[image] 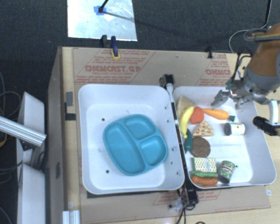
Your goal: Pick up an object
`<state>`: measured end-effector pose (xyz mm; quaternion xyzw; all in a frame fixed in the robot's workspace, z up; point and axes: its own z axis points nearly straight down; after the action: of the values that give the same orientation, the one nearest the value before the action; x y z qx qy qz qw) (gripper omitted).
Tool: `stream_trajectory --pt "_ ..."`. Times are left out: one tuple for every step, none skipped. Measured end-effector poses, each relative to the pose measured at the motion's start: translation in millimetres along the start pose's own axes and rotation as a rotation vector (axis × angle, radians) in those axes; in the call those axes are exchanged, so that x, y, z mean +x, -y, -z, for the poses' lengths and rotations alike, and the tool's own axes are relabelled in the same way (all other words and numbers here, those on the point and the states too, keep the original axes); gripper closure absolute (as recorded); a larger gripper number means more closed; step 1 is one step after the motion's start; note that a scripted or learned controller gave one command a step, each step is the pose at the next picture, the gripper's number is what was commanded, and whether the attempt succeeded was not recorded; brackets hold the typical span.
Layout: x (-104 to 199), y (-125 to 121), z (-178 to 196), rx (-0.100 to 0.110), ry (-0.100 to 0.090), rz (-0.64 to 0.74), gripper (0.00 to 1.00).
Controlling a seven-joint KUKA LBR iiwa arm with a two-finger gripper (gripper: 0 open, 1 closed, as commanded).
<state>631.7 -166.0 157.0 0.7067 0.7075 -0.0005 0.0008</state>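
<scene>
My gripper (229, 99) hangs over the far end of the right bin (261, 157), its two fingers spread with nothing between them. Just below it lies an orange carrot (216, 113). Left of the carrot are a yellow banana (186, 118), a red piece (197, 116) and a pale cheese wedge (184, 103). A triangular slice (203, 129), a brown patty (200, 147) and a white cylinder with a dark cap (234, 129) lie mid-bin. At the near end are a patterned box (204, 164), a green can (227, 170) and a sausage (203, 181).
The left bin (98, 101) holds a blue divided plate (135, 143). A raised divider (176, 125) runs between the two bins. The grey arm with its orange band (268, 55) comes in from the upper right. A black part (266, 124) juts over the right bin's right rim.
</scene>
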Motion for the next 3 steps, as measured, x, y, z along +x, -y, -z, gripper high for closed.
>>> stream_trajectory --pt "80 -5 13 -0.002 -0.003 0.004 0.00" --pt "45 15 -4 -0.001 0.000 0.000 0.00" --pt "8 17 15 -0.002 0.000 0.000 0.00"
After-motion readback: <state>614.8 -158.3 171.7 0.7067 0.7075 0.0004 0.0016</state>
